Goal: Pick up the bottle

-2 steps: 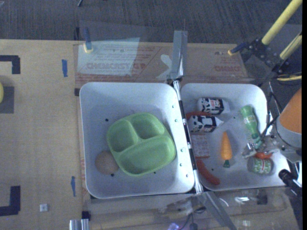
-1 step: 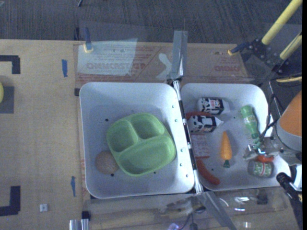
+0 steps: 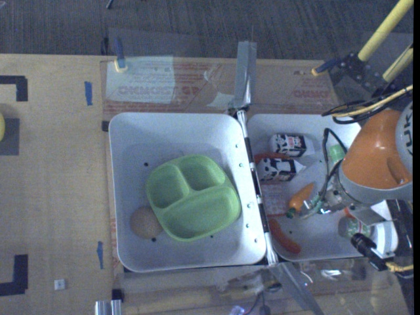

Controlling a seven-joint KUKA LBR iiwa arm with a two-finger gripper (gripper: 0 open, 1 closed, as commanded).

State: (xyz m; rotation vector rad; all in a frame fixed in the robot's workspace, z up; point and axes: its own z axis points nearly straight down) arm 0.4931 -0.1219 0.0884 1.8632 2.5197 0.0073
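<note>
Gripper [image 3: 321, 202] low in the right bin [image 3: 316, 241], open or closed impossible to tell; the bottle [image 3: 357, 229], at its four o'clock, lies partly hidden beneath the arm [image 3: 374, 156].

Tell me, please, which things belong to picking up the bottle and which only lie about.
For the job: gripper; bottle, partly hidden by the arm, in the right bin.

Lying about: green divided plate and tan ball, left bin; black-and-white cartons, orange carrot, red chili-like thing, right bin.
</note>
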